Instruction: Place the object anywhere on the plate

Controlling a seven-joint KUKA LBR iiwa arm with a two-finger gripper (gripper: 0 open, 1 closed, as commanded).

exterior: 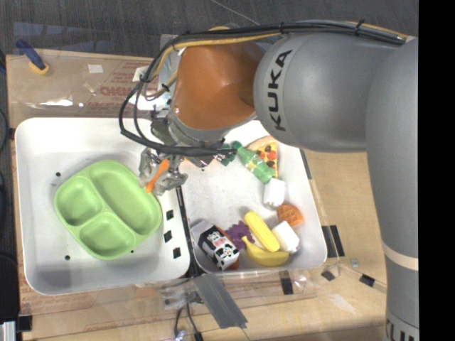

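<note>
While the milk carton (218, 248) sits nearest, at the right bin's (311, 190) front-left corner, the task item is further back: a small orange carrot (158, 175) between the gripper's (161, 170) fingers. Long axis runs diagonal, lower-left to upper-right in view; can't tell which end is the tip. It sits above the plate's (106, 208) right rim, near the divide between the two bins. Can't tell if it touches the plate.

Jaws: narrow, closed on the carrot, metal fingers (147, 163) on either side.

Plate: green, three compartments, tilted diagonally in the left bin (43, 148), toward its front.

Right bin, front to back: carton, then a purple piece (234, 231) just behind it, banana (266, 256) along the front wall, corn (261, 231) lying across it, a white block (286, 236) touching the corn's right end, an orange item (290, 214) behind that, another white block (274, 191), then a pizza slice (267, 154) and a green bottle-like item (250, 157) near the back. All well apart from the plate; nothing lies between carrot and plate.

Arm: comes in from the right, big grey link (334, 91) crossing over the right bin's back, orange band (210, 84) over the bins' back edge, wrist pointing down. Black cables (135, 112) loop off its left side.

Far side: blue-yellow item (32, 57) on the bench (71, 84), back left.
</note>
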